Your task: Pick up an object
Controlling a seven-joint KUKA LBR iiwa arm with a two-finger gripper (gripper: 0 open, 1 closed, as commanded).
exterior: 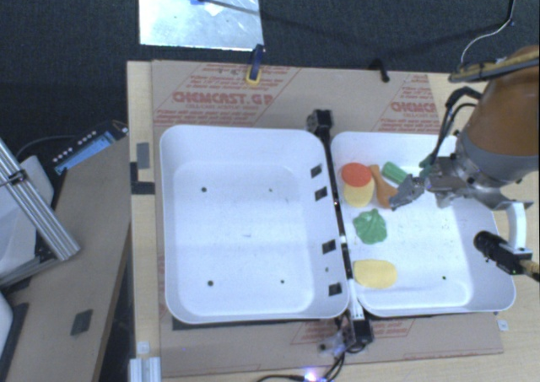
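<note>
Two white bins sit side by side; the right bin (pixel 485 292) holds all I can pick: a red-topped yellow piece (pixel 357 183), a green block (pixel 393 172), a leafy green toy (pixel 369 226) and a yellow lump (pixel 375 272). My gripper (pixel 408 190) hovers beside the green block; I cannot tell its opening.

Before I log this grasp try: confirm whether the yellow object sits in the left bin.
No. The yellow object lies in the right bin, near its front left corner, below the green object.
</note>
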